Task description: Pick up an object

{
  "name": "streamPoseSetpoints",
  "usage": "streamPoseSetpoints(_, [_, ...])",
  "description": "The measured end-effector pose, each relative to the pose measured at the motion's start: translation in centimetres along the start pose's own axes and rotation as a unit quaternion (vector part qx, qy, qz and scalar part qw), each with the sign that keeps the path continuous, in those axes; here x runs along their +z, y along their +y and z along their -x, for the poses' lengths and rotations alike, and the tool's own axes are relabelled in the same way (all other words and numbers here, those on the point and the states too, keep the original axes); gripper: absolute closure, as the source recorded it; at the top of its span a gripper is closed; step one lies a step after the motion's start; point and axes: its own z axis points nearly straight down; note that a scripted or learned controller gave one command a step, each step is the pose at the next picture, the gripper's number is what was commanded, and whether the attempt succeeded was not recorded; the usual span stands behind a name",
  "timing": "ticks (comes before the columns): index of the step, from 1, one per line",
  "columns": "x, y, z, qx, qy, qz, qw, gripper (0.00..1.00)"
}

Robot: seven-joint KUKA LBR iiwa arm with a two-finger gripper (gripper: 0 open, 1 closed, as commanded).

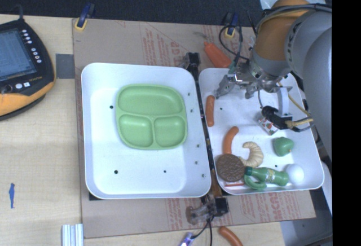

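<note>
The right bin (307, 152) holds several toy foods: an orange sausage (210, 110) by its left wall, a second sausage (229, 139), a croissant (253, 153), a brown round patty (230, 167), a green bottle (265, 176), a white egg (294, 173), a green pepper piece (282, 145) and a small red and white item (268, 121). My gripper (236, 88) hangs over the bin's far left part, above bare white floor, open with nothing between its fingers. The nearest sausage lies to its left and a little nearer the camera.
The left bin (101, 171) carries a green divided plate (151, 115). An orange carrot (216, 54) lies outside the bins behind the right one. Another orange piece (232, 234) rests on the cardboard at the front. A teach pendant (20, 70) sits at the far left.
</note>
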Motion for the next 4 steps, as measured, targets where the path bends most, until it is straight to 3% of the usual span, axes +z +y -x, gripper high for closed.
streamPoseSetpoints(1, [1.6, 0.0, 0.1, 0.0, 0.0, -0.001, 1.0, 0.0])
streamPoseSetpoints(2, [-8.5, 0.0, 6.3, 0.002, -0.001, 0.003, 1.0, 0.0])
streamPoseSetpoints(3, [-1.4, -5.5, -0.2, 0.0, 0.0, 0.0, 1.0, 0.0])
streamPoseSetpoints(4, [1.7, -11.3, 0.4, 0.0, 0.0, 0.0, 1.0, 0.0])
